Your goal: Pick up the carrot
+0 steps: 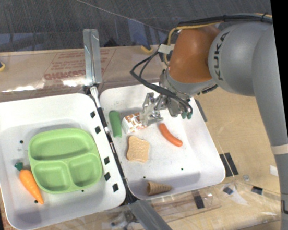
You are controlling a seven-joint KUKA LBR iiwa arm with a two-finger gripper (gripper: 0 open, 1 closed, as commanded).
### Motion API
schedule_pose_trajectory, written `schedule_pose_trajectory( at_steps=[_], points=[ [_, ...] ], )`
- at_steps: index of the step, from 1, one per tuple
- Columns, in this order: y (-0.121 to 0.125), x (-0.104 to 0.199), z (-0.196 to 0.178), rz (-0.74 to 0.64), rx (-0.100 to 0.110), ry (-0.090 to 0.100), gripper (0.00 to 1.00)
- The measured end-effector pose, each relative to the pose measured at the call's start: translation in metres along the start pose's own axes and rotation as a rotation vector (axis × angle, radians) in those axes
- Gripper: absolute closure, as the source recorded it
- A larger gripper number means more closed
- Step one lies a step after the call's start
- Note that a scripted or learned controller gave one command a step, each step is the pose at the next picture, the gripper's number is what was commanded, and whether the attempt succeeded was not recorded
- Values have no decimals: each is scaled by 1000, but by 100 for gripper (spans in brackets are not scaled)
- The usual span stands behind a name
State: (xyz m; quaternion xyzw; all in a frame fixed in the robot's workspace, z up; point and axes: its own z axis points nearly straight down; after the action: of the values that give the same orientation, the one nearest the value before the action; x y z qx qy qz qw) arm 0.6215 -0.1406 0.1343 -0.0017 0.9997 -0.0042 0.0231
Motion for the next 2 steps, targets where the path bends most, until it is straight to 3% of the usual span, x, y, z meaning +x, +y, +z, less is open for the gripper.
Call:
schedule_pose_trajectory(
  at_steps=[1,2],
  points=[
    [9,-40,-47,-383,-15,38,100],
    [52,-37,-27,-462,-20,43,100]
  ],
)
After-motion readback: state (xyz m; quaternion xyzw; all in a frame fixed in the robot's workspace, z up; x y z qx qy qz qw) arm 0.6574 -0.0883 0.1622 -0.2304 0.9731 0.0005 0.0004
